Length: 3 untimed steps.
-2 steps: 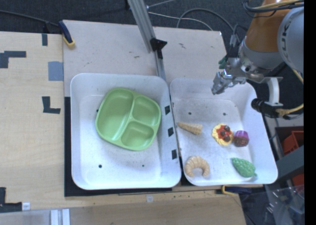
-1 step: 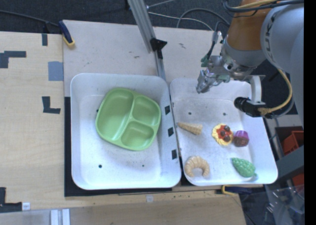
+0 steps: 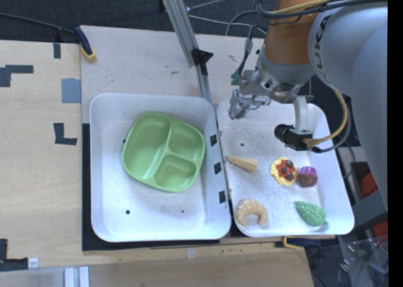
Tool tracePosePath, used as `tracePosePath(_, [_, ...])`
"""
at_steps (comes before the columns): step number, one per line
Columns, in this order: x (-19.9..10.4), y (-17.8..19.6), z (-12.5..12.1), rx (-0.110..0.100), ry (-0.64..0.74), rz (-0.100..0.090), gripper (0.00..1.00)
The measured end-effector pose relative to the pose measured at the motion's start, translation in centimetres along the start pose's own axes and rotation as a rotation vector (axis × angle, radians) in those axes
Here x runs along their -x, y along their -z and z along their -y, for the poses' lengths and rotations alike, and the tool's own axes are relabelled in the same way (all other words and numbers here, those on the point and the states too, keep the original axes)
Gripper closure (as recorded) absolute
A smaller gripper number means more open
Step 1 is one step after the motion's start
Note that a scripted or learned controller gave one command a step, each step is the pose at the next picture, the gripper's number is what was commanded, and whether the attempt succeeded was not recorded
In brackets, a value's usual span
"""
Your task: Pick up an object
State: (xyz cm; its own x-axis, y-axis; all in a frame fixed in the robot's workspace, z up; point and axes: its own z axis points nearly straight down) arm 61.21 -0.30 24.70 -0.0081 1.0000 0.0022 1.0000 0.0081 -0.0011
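Observation:
The right bin (image 3: 334, 216) holds an ice-cream cone (image 3: 242, 163), a croissant (image 3: 252, 212), a fruit tart (image 3: 284, 171), a purple piece (image 3: 307, 177) and a green leafy piece (image 3: 310, 213). My gripper (image 3: 240, 109) hangs over the bin's back left corner, well behind the cone. Nothing shows between its fingers. The arm's orange band (image 3: 296, 9) rises behind it.
The left bin (image 3: 104, 210) holds a green divided plate (image 3: 164, 151), tilted. A metal pole (image 3: 179, 18) slants down to the bins' shared back edge. A black cable connector (image 3: 291, 136) hangs over the right bin. Bare bench lies to the left.

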Motion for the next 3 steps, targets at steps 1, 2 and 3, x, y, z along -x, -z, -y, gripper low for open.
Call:
tracePosePath(1, [-4.9, -1.7, 0.7, -0.002, -0.002, 0.001, 1.0])
tracePosePath(2, [-9.6, -2.6, 2.0, -0.003, -0.003, 0.002, 1.0])
tracePosePath(3, [-9.3, -2.5, 1.9, -0.001, -0.006, 0.002, 0.0])
